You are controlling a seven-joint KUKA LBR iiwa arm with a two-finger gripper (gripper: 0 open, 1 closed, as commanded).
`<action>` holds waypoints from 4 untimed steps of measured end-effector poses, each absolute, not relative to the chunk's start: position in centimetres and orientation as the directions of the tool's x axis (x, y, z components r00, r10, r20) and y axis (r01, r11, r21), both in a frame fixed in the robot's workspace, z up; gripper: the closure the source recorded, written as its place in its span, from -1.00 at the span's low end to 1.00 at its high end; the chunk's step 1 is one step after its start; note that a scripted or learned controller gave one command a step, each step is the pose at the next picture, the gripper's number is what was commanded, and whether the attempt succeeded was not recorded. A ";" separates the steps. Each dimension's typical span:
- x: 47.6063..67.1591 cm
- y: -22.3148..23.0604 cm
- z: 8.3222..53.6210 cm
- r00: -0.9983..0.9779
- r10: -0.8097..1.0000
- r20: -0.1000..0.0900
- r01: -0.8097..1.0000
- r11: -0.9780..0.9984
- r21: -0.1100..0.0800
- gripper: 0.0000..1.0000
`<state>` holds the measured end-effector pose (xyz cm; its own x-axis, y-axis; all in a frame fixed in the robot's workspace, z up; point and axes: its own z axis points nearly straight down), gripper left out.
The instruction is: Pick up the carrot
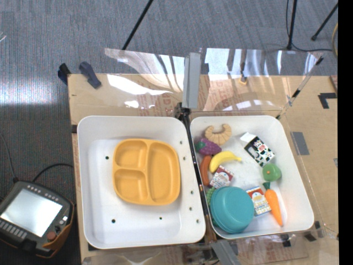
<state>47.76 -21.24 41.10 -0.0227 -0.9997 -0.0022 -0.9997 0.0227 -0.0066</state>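
Camera view: I take the teal bowl (pixel 231 209) as my landmark in the right bin (pixel 245 127). The carrot (pixel 274 205) lies right of the bowl, past a small carton (pixel 257 199) it seems to touch, close to the bin's right wall. I judge the toys were simply tipped in as clutter, which is why it lies flat and crowded. It is a short orange cone with a green top; the top points up-view, away from the bowl's lower edge, and the tip points down toward the near wall. A green fruit (pixel 271 173) sits just beyond the top.
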 end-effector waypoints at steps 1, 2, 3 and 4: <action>47.4 -21.0 24.1 0.212 -0.977 -0.015 -0.977 -0.212 0.009 1.00; 47.7 -20.2 32.1 0.464 -0.886 -0.005 -0.886 -0.464 -0.003 1.00; 47.7 -20.2 38.6 0.657 -0.753 -0.004 -0.753 -0.657 -0.004 1.00; 49.1 -19.4 32.8 0.917 -0.399 -0.009 -0.400 -0.917 -0.006 1.00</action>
